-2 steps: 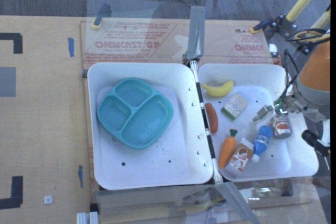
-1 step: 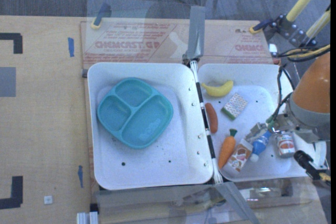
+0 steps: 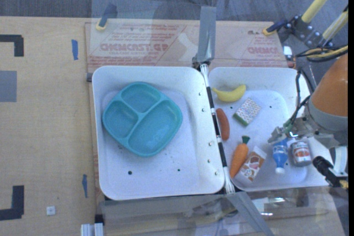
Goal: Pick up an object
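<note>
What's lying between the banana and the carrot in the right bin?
In the camera view, the hot dog lies between the banana and the carrot, along the bin's left wall.

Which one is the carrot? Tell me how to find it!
Look at the right white bin, the one full of toy food. Go to its front-left corner, along the wall between the two bins. The carrot is the orange cone with a green top, below the red-brown sausage and beside a small carton.
</note>
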### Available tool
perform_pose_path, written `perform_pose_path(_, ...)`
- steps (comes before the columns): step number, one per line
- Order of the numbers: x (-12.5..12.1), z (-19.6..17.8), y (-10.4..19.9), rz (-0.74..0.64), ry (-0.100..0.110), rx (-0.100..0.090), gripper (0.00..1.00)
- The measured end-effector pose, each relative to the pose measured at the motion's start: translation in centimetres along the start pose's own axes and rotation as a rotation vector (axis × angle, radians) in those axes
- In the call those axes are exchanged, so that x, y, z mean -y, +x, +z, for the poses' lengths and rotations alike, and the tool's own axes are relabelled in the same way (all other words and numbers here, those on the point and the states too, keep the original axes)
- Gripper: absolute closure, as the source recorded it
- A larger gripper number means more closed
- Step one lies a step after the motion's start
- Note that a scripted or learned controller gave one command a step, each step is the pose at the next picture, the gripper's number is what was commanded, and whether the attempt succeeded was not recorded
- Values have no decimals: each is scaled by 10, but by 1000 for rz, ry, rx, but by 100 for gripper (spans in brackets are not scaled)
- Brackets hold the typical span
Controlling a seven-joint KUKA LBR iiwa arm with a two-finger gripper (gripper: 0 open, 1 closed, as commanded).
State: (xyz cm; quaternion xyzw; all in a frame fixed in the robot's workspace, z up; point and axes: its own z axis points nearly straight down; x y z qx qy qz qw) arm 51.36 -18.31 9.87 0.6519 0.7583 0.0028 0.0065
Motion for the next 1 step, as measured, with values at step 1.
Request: perform_pose_path(1, -42, -103, 30, 121, 11, -4, 100)
